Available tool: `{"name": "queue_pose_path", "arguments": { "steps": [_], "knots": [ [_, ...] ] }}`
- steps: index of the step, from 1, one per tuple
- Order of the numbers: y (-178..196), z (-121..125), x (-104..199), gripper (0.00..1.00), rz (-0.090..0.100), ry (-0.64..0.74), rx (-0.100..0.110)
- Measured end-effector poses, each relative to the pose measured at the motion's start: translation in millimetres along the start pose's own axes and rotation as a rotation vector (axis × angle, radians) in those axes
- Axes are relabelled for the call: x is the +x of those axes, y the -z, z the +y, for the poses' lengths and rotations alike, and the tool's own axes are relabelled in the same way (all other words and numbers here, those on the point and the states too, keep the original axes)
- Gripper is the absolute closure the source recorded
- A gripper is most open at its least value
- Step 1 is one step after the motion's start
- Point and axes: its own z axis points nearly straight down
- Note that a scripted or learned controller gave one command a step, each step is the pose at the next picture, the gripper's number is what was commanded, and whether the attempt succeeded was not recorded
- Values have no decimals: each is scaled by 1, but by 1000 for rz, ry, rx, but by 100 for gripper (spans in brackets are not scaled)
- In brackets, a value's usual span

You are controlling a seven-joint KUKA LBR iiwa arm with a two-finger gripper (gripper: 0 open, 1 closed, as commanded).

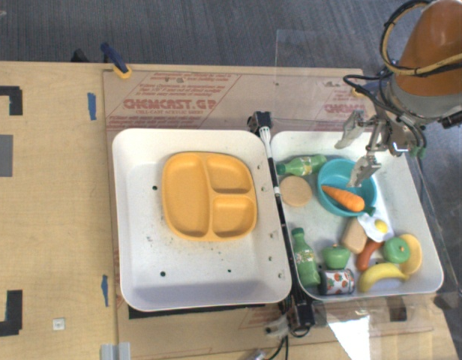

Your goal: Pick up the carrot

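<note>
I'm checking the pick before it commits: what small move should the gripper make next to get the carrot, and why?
Probably a short shift toward the carrot, then a descent. The carrot lies in the blue bowl in the right bin, and the gripper hangs over the bowl's far edge, just off the carrot.

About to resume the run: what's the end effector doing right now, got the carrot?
End effector: open, holding nothing, poised over the blue bowl; the carrot lies in the bowl, ungrasped.

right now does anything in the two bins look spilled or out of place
Nothing looks spilled or damaged. The orange carrot lies in the teal bowl in the right white bin; other toy food sits crowded along that bin's near edge.
</note>
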Motion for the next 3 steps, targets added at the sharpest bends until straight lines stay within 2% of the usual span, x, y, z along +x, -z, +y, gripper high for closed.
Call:
{"name": "queue_pose_path", "arguments": {
  "steps": [1,2,3],
  "knots": [
    [-107,16,51,0,-7,40,2],
    [-112,-18,75,0,-13,-57,-2],
    [-98,-21,72,100,-23,-59,5]
  ]
}}
